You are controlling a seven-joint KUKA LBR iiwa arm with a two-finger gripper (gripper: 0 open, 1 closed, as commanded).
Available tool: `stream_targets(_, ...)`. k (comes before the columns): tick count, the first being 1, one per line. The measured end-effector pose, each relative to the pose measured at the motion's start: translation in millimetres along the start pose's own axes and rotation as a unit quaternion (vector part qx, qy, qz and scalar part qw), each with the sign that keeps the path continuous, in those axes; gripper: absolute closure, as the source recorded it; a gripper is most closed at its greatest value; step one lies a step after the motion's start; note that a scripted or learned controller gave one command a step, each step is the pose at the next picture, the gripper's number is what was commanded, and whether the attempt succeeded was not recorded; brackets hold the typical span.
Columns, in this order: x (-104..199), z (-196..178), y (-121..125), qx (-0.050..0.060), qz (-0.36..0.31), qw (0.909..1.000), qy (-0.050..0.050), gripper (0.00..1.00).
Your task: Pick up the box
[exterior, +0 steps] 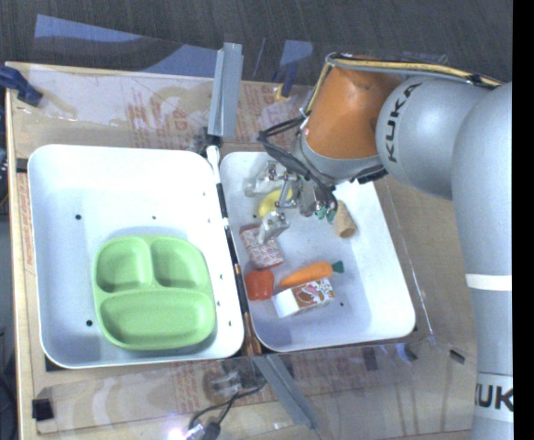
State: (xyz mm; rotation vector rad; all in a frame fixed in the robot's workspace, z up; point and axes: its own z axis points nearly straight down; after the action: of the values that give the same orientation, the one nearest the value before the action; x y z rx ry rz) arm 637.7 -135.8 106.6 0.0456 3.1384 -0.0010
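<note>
From the right the grey arm [450,145] bends over the right bin [390,282], orange band uppermost, wrist pointing down toward the bin's upper left. The gripper [271,232] hangs just above a small reddish packet [260,248] (whether its fingers are spread or clenched, I cannot tell). The box [305,297] lies lower, just beside a carrot [308,272], untouched. A green tray [154,292] sits in the left bin [56,246]

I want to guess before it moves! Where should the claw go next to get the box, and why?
Probably toward the camera, then down. The claw hangs over the far part of the right bin, by a small packet. The box lies nearer the camera, just past the carrot, with nothing gripping it, so the claw likely needs to get above it first.
</note>
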Motion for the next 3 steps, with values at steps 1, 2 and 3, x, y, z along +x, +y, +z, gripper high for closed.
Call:
stream_targets(1,47,14,18,0.000,0.089,0.9960,0.002,0.00)
stream_targets(2,46,4,18,0.000,0.089,0.9961,0.001,1.00)
stream_targets(3,43,-147,84,0.000,0.175,0.9846,0.000,1.00)
